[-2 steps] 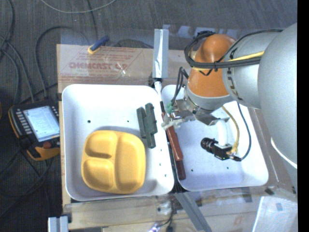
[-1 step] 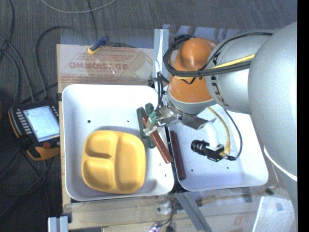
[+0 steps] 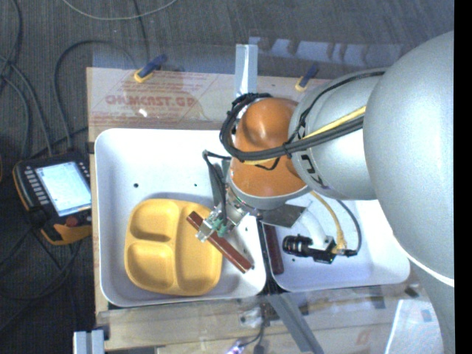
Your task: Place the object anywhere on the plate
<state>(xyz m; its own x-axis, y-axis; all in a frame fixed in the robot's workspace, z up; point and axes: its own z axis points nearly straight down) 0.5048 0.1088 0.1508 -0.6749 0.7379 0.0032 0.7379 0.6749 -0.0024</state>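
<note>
A yellow plate (image 3: 166,249) with three compartments lies in the left bin (image 3: 133,153), toward its front. A long red-brown stick (image 3: 234,255) runs at a slant over the plate's right rim, its lower end pointing to the bin's front right corner. My gripper (image 3: 212,228) is at the stick's upper part, just above the plate's right edge, and its fingers are shut on the stick. The arm's orange wrist hides the bin's right side behind the gripper.
A dark brown bar (image 3: 271,251) lies along the left wall of the right bin (image 3: 369,271). The arm's grey body covers most of that bin. Clamps (image 3: 150,67) sit on the bench's back edge. A pendant (image 3: 59,190) lies on the floor at left.
</note>
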